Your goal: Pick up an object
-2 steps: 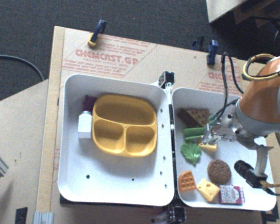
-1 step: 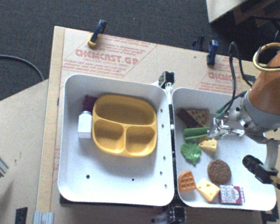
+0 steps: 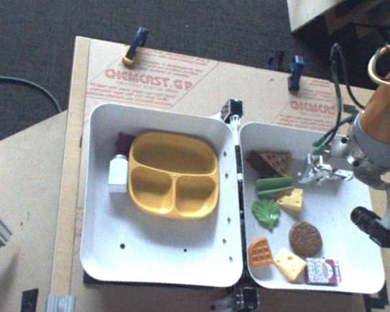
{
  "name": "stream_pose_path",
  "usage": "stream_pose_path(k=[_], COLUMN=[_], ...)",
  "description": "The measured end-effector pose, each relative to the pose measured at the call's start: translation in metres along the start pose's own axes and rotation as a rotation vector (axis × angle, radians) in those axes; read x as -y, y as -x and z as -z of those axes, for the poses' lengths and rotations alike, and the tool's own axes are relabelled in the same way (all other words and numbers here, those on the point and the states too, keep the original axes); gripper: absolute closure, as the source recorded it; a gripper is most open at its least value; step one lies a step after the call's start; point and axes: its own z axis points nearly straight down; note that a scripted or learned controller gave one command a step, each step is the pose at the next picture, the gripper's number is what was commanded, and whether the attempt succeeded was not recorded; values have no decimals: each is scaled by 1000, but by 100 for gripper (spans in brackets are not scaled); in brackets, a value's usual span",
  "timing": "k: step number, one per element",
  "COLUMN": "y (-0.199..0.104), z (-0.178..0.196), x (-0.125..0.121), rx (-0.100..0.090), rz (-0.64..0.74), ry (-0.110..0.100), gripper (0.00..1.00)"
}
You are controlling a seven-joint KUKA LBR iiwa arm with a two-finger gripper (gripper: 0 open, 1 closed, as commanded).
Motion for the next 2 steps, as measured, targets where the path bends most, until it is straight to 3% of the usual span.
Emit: stream_pose_path(k=[2], y=[-101], z=[3], x=[-49], rx=[-3], rz=[5], ry=[-3], gripper=[100])
